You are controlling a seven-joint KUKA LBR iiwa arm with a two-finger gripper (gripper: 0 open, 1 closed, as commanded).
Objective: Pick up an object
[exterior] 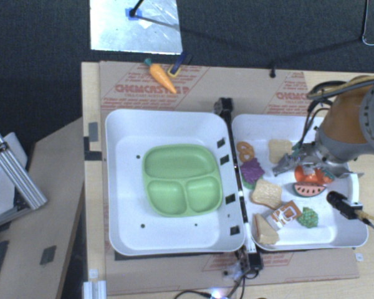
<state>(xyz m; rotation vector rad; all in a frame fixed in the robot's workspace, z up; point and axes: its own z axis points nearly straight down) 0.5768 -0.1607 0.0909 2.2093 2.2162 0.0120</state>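
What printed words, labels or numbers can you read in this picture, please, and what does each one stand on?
"CHEMCAST": red lettering, faint and seen upside down, on the brown board under the bins, top left near the toy carrot; this reading is a best guess.
The same red lettering at the board's top right: too blurred to read.
Red lettering along the board's front edge: too blurred to read.
The bins, the green tray and the toy foods carry no readable text.

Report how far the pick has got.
Done: the arm has reached into the right bin, and its hand sits low by the watermelon slice. In hand: nothing visibly lifted; the grip itself can't be made out. Left: closing on a toy and raising it clear of the bin.
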